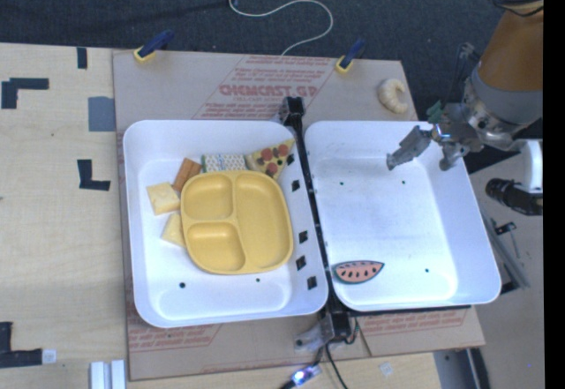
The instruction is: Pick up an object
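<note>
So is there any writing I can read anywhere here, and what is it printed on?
"CHEMCAST GP", in red letters, on the brown board under the two white bins.
More red print runs in slanted lines beside it and along the board's front edge: too small and blurred to read.
The black shapes on the wooden bench at the left are tape marks, not letters.

The hand [426,149] hovers open above the right bin [459,228], holding nothing.
</note>
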